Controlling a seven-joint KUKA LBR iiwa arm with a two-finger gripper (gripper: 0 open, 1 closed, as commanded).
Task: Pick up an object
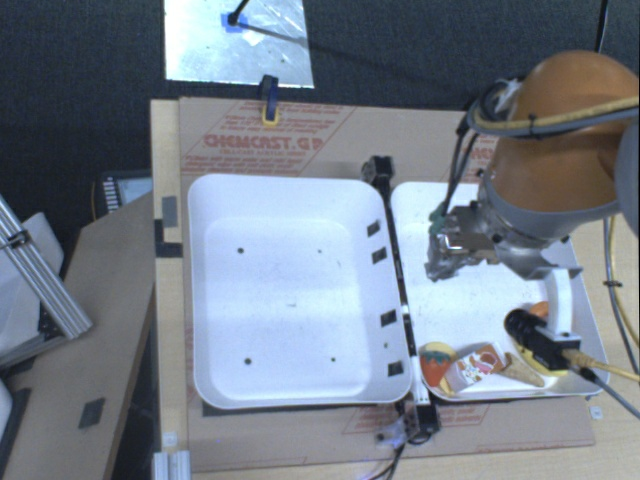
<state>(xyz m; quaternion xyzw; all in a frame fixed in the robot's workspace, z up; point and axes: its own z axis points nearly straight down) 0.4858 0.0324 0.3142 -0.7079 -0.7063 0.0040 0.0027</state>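
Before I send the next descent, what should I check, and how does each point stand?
1. Targets in the right bin: ok. An orange round piece, a red-and-white packet and a tan cone lie along its near edge.
2. Gripper over the right bin: ok.
3. Gripper lined up over those items: not ok, it hangs farther back, near the divider.
4. Gripper already carrying something: cannot tell.
5. Height above the bin floor: cannot tell.

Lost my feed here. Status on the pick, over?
Gripper over right bin, far half. Small colourful objects bunched at that bin's near edge, apart from gripper. Nothing seen in between.
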